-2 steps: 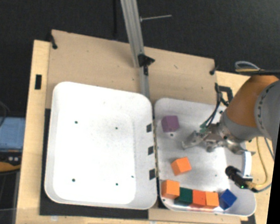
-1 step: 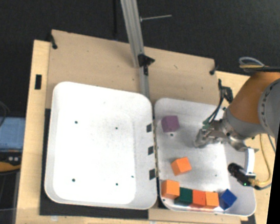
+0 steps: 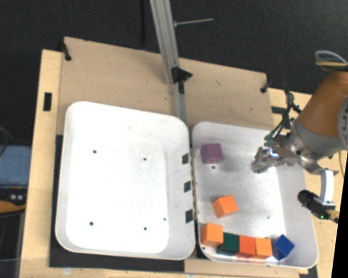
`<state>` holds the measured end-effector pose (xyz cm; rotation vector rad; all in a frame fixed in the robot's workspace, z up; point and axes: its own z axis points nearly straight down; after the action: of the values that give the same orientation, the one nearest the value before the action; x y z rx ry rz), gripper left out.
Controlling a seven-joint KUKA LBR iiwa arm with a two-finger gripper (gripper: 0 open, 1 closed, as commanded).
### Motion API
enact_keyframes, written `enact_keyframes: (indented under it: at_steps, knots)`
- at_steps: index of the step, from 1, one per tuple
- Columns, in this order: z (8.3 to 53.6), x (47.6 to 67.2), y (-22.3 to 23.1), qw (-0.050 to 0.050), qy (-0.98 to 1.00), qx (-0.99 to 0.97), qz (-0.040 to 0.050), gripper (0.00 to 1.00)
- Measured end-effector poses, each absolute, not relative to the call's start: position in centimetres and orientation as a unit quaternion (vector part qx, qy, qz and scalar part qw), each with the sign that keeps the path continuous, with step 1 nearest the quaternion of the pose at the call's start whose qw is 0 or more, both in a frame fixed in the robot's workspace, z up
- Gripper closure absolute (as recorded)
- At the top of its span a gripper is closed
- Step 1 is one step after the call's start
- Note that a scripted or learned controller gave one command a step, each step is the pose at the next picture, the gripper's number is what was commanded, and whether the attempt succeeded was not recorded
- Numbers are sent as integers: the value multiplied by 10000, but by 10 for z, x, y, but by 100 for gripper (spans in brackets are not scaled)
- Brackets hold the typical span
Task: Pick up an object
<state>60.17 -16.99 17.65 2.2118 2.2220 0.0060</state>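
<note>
The right bin (image 3: pixel 296 184) holds several blocks. A purple block (image 3: pixel 211 152) lies near its back left corner. An orange block (image 3: pixel 225 205) sits tilted in the middle. Along the front wall stand an orange block (image 3: pixel 212 234), a dark green block (image 3: pixel 230 243), two more orange blocks (image 3: pixel 255 246) and a blue block (image 3: pixel 283 246). My gripper (image 3: pixel 262 162) hangs over the back right part of this bin, to the right of the purple block and apart from it. I see nothing between its fingers.
The left bin (image 3: pixel 123 179) lies beside the right one, with clips on the shared edge. A metal pole (image 3: pixel 169 38) slants up from the bench behind the bins. Cables and a blue box (image 3: pixel 9 166) lie off the bench at left.
</note>
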Motion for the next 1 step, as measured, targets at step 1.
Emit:
enact_keyframes:
  at_steps: [1]
  knots:
    - [219, 603, -171, 30, 7081, 7061, 16, 100]
